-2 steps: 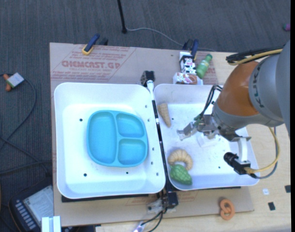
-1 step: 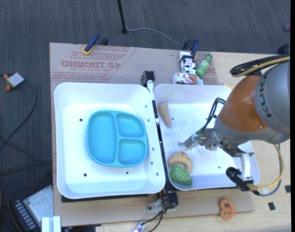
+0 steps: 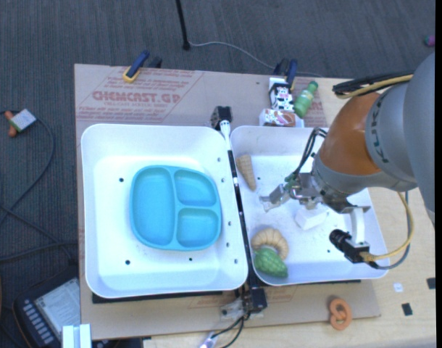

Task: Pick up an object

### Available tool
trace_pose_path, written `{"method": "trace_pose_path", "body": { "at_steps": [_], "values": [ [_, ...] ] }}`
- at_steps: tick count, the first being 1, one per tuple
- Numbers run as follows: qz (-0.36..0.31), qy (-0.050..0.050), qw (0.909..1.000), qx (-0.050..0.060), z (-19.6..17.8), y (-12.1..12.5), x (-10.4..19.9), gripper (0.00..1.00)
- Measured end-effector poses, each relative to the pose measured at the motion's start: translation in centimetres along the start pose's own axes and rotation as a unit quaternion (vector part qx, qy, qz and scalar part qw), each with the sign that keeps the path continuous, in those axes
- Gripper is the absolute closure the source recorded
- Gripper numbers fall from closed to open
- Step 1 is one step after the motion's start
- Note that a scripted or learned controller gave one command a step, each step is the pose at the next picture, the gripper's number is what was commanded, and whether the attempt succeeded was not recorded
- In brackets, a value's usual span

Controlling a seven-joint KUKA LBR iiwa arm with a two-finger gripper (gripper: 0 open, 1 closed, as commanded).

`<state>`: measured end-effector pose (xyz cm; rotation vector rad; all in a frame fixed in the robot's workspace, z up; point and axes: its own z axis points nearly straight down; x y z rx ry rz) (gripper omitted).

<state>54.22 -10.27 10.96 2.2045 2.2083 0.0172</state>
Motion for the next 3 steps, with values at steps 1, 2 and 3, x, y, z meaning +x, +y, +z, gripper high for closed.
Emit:
{"method": "trace_pose_path", "body": {
  "at_steps": [1,2,3],
  "values": [
    [0.001,0.003,0.9999,0.011,-0.8,5.9,-0.1,0.00],
    [0.000,0.003,0.9999,0.010,-15.1,4.4,4.9,0.00],
    [0.001,0.003,0.9999,0.013,-9.5,-4.3,3.3,0.00]
  ]
}}
